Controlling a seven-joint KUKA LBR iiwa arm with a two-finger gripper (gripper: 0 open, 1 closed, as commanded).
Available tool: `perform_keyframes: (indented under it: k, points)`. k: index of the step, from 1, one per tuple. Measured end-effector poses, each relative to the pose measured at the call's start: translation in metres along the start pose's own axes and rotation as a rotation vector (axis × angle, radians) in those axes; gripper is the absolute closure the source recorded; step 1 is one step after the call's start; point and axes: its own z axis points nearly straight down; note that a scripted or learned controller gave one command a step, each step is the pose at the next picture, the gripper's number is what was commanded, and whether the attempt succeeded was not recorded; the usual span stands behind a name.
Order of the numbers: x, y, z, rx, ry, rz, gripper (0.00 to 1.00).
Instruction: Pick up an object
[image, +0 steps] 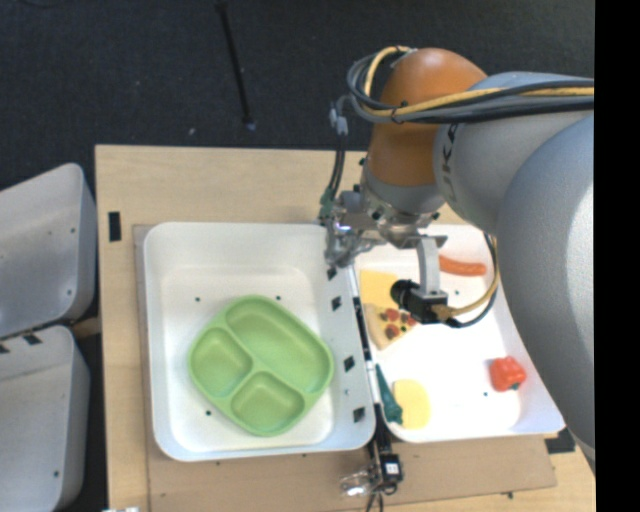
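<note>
Claw (375, 240) upper centre, over right bin (455, 350) | can't tell if open or closed | pizza slice (383, 303), red piece (507, 373) lying loose | pick apparently still ahead

Two white bins (160, 300) (460, 395) — one green plate (262, 365), one pizza slice (378, 300), one orange stick (463, 267), one red lump (507, 373), one yellow piece (412, 402).

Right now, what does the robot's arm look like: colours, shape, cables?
The arm is thick, rounded and grey, with a glossy orange band above the wrist. Yellow and dark cables cross that band. The gripper below is small, grey metal.
</note>
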Motion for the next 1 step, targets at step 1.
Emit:
perform_keyframes:
  k: [1]
  points:
    - [0.0442, 0.0092, -0.0117, 0.0, 0.0, 0.001, 1.0]
